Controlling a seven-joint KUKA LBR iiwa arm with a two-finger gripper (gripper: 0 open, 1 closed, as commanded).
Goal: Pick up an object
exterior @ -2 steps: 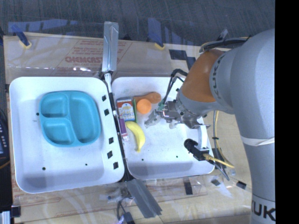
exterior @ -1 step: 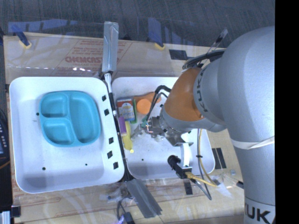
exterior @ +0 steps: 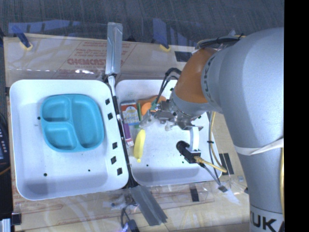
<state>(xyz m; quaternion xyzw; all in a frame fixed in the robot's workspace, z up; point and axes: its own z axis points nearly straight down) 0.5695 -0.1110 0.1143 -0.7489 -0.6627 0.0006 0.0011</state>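
Two bins share your surface; in the right bin (exterior: 159, 175) the gripper (exterior: 166, 122) hangs low mid-bin, and you cannot tell how its jaws stand. Candidate objects crowd its left wall: a yellow banana (exterior: 139, 144), then a small carton (exterior: 130, 114) and something orange (exterior: 147, 108) farther back, tight for approach. Left bin (exterior: 29, 178) holds a blue divided plate (exterior: 72, 121).

Gripper (exterior: 159, 114) low over the right bin (exterior: 159, 173), near its upper left part; finger state not discernible. Just left of it: small carton (exterior: 129, 112) and orange ball (exterior: 146, 108); below-left, banana (exterior: 139, 144) lying on bin floor. Well left, blue divided plate (exterior: 72, 122) in left bin (exterior: 29, 178).
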